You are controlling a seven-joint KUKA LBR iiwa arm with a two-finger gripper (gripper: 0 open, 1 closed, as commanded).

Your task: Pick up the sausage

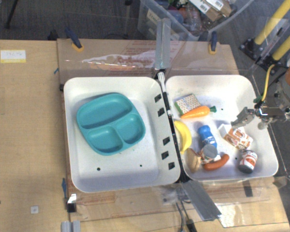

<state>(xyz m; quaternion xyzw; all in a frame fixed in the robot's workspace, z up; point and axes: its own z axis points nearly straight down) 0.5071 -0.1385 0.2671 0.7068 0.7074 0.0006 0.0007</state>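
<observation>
I've got the gripper (242,117) hanging over the right bin (241,85) near its right wall, nothing between its fingers. The sausage (216,163) lies at the bin's front, touching a blue bottle (207,136). A teal tray (110,123) sits in the left bin (87,88).

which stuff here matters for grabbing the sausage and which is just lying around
For the job:
sausage, at the right bin's near edge
gripper, over the right bin's right side
right bin

Lying about:
carrot
banana
blue bottle
can
teal tray in the left bin
</observation>
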